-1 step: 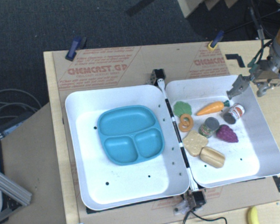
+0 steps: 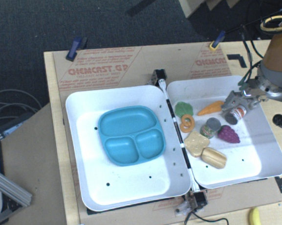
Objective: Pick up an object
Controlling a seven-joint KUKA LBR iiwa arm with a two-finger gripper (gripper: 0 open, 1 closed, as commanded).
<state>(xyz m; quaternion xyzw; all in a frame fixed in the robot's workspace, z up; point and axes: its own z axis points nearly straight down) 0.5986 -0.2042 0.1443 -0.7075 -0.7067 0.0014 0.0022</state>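
The right bin (image 2: 263,165) holds several small objects: a green leafy piece (image 2: 183,108), an orange carrot (image 2: 210,109), an orange ring (image 2: 186,124), a grey-green can (image 2: 211,127), a purple grape bunch (image 2: 228,134), a tan bread slice (image 2: 196,143) and a tan roll (image 2: 213,157). A small red-and-white labelled can (image 2: 236,115) lies on its side near the bin's far right. My gripper (image 2: 240,103) hangs low just above and behind that can, open, with its fingers spread to either side. Nothing sits between them.
The left bin (image 2: 90,177) holds a blue three-compartment tray (image 2: 131,134). A raised divider (image 2: 174,126) separates the two bins. The arm comes in over the right bin's far right corner. Bare white floor lies at the right bin's front right.
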